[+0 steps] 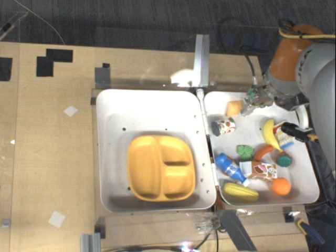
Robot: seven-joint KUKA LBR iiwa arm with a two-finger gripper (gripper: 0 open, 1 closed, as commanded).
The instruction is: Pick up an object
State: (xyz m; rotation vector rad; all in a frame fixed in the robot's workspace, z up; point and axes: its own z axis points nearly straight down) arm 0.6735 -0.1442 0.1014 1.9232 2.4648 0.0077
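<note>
Reaching into the right white bin (314, 185), your grey two-finger gripper (255, 100) hovered near its back wall.
You could not tell its jaws' state; a small orange block (234, 108) lay just beside it.

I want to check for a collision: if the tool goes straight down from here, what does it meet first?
Probably the orange block, just left of the tool, or the bare floor of the right bin beside it; depth is unclear from this view.

- The scene is evenly and brightly lit from above.
- A glare patch is seen on the counter (184, 77) behind the bins.
- Soft shadow is cast beneath the yellow tray (161, 167).
- Fine detail is slightly blurred throughout.
</note>
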